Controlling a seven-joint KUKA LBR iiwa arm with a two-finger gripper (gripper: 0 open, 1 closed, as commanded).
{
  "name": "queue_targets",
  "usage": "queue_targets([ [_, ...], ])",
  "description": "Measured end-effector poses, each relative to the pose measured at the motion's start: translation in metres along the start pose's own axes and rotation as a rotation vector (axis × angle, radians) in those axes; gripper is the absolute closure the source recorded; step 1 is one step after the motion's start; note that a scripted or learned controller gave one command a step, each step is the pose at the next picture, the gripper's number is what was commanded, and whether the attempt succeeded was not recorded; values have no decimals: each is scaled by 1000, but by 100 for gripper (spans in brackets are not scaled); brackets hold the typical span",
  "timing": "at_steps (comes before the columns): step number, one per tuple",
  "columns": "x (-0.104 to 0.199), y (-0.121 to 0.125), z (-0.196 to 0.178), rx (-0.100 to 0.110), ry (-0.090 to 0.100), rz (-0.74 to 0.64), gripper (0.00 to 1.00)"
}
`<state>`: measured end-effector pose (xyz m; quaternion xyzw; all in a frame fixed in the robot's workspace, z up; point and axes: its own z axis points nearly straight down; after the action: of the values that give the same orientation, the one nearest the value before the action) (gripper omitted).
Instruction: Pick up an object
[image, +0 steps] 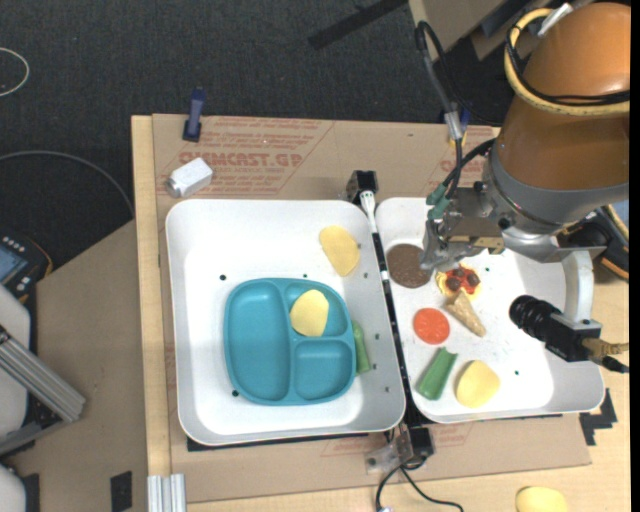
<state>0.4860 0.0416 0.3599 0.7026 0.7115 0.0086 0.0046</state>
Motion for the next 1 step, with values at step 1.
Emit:
queue_targets([
  [1,-36,-10,99,28,-7,17,100],
])
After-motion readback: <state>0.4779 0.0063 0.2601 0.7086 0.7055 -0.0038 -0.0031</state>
